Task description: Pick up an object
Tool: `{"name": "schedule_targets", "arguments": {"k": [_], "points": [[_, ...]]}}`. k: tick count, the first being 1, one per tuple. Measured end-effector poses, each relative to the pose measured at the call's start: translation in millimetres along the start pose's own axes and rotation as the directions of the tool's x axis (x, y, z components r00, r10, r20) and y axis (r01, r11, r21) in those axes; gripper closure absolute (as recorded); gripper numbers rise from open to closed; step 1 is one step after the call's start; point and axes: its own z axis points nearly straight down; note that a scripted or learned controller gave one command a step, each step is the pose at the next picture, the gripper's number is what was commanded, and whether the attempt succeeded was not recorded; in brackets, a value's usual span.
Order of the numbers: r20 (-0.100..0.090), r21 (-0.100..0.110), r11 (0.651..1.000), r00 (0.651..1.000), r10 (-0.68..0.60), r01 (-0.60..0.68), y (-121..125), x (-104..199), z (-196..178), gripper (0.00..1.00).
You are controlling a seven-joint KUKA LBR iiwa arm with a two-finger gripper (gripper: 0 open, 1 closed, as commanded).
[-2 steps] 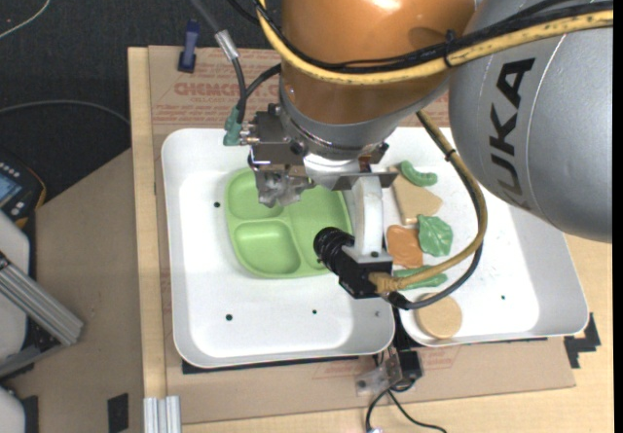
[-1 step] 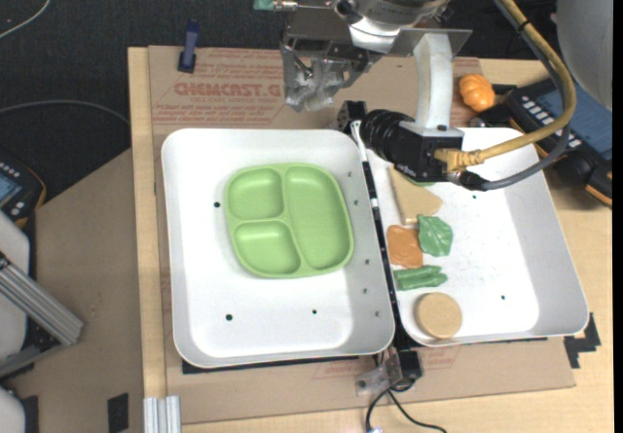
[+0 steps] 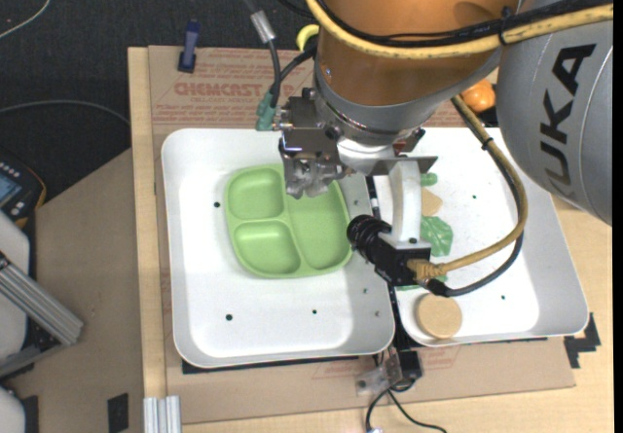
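Tan disc point(image 3: 440, 316): round and flat, at the near edge of the right bin point(image 3: 511, 266), close to the wall shared with the left bin.
Left bin point(image 3: 195, 227): shallow, white, with rounded corners; it holds the green tray.
Green tray point(image 3: 268, 227): pale green moulded plastic. It lies flat and slightly turned, in the bin's middle towards its right side. It has two small compartments on its left and one long compartment on its right.
Small green piece point(image 3: 443, 234): darker green, in the right bin, just beside the shared wall and well apart from the tray.
End effector point(image 3: 310, 183): points straight down over the tray's far part, above the ridge between the far small compartment and the long one. Whether it is apart or together cannot be told, nor whether it touches the tray.
Arm point(image 3: 419, 22): reaches in from the right. Its orange band hangs above the far ends of both bins, and the grey link crosses the upper right corner.
Cardboard sheet point(image 3: 224, 81): lies under the bins on the bench point(image 3: 107, 207), with red printing on its far strip.
Blue item point(image 3: 188, 45): small, at the sheet's far left edge.
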Motion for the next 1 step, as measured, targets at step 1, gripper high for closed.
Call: {"name": "schedule_targets", "arguments": {"k": [1], "points": [[-0.003,-0.007,1.000,1.000,0.004,-0.004,2.3,-57.6,31.7,1.00]]}}
